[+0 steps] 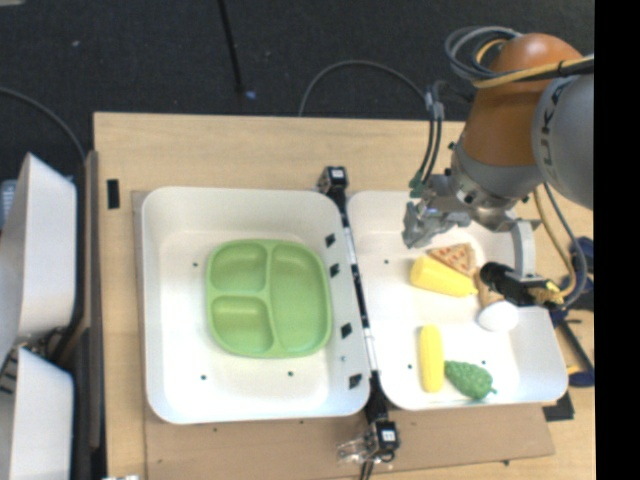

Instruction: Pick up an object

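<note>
At the near edge of the right bin (400,313) lie a yellow corn cob (430,358) and, just to its right, a bumpy green fruit (470,380). The cob points from near to far, and the fruit sits close to the bin's near right corner. Further in, toward the right edge, is a white ball (497,317). A small tan thing (487,290) lies just beyond it, too hidden to name. Near the middle of the bin rests a yellow cheese wedge (440,276), and a pizza slice (456,256) touches its far side.

The gripper (418,233) hangs over the bin floor just beyond and left of the cheese and pizza, near the bin's far left corner. Nothing can be seen in its grasp, and I cannot tell whether it is open or closed. The arm (510,118) rises from it toward the far right, past the bin's far edge.

The left bin (170,268) holds a green divided plate (268,298), lying flat around its middle. Both bins sit side by side on the wooden bench (200,138).
</note>
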`<control>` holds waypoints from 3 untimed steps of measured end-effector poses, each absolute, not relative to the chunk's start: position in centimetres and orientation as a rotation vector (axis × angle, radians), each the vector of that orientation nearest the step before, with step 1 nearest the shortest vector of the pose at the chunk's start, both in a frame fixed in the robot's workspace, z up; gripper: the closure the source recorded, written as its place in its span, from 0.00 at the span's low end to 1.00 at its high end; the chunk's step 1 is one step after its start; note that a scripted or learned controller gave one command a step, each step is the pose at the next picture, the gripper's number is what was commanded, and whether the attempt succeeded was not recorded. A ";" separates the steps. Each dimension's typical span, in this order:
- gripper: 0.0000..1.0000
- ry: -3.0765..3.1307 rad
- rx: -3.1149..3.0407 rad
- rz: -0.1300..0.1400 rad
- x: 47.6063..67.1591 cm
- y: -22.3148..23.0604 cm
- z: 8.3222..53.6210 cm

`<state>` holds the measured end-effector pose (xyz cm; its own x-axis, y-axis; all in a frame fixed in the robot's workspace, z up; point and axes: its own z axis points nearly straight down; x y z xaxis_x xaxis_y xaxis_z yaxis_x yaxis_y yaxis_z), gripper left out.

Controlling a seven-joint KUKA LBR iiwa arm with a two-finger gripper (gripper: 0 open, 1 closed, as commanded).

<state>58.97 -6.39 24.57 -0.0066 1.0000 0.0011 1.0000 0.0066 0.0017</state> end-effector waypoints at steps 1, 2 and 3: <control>1.00 2.229 2.213 0.003 59.8 -1.0 25.4; 1.00 2.228 2.213 0.004 61.3 3.7 26.0; 1.00 2.228 2.213 0.003 62.3 8.5 26.2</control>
